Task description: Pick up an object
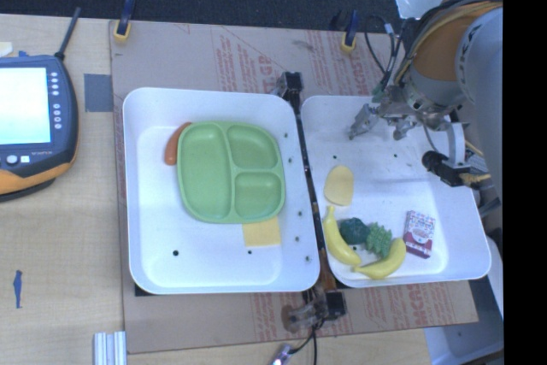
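Brown cardboard covers the tabletop (214,55) under two white bins. Left bin (145,209) holds a green divided plate (231,171). Right bin (461,248) holds a banana (342,245), broccoli (366,235) and a small red carton (419,233). Empty tool (382,122) hovers at its far end, fingers apart.

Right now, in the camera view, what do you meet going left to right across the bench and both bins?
Teach pendant → orange item tucked under the tray → green divided tray → pale yellow chip → broccoli → small red carton, with the gripper hovering over the right bin's far end.
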You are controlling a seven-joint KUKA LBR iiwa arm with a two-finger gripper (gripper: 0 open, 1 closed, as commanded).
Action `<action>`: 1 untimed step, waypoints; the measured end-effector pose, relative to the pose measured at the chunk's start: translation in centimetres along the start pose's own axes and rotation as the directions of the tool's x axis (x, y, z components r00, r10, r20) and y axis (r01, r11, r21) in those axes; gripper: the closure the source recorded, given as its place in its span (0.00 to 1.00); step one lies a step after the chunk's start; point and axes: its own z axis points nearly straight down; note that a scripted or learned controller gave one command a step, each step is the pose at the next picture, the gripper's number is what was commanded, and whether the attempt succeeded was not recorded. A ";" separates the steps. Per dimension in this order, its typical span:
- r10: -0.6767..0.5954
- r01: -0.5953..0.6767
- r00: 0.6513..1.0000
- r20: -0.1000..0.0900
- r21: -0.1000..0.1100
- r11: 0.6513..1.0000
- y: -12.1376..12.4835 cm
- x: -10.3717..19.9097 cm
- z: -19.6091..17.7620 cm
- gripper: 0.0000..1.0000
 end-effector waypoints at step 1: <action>-0.003 0.003 1.000 0.000 0.001 1.000 -8.5 6.5 -7.6 0.00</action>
